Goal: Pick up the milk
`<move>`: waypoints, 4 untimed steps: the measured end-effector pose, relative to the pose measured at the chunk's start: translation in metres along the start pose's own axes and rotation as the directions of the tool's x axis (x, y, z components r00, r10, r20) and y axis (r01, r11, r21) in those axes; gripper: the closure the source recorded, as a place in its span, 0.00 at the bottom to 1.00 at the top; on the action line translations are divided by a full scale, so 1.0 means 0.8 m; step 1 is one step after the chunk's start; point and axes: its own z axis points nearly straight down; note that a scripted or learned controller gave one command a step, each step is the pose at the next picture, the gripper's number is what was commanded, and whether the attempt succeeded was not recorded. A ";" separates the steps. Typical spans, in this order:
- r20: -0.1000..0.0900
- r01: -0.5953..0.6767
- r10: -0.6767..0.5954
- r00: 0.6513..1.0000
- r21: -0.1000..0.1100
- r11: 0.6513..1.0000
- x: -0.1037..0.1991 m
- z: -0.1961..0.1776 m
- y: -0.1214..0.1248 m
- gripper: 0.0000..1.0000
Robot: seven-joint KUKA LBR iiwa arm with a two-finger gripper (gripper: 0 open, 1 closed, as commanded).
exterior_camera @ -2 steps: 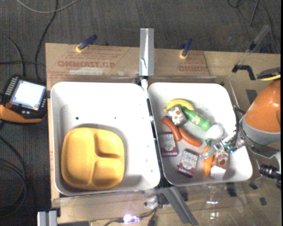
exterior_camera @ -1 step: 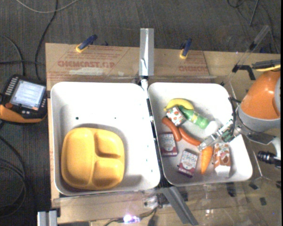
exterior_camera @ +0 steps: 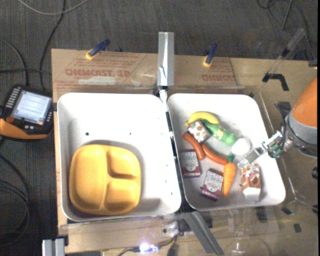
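Observation:
A small white carton with an orange front, which I take to be the milk, lies at the right bin's near right corner, beside a carrot. My gripper hangs just above and behind the carton, over the bin's right side, coming in from the right under the orange-banded arm. Nothing shows in its grasp. Two dark red cartons lie to the left of the carrot.
The right bin also holds a banana, a strawberry-printed carton, a green bottle with a white cap and a red sausage. The left bin holds a yellow divided tray. A teach pendant lies far left.

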 end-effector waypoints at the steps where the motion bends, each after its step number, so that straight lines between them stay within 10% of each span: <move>1: 0.006 0.125 -0.125 0.992 -0.002 0.992 -0.003 0.082 0.000 0.00; 3: 0.014 0.145 -0.145 0.989 -0.015 0.989 0.012 0.096 -0.014 0.00; 4: 0.023 0.144 -0.144 0.989 -0.021 0.989 0.008 0.085 -0.010 1.00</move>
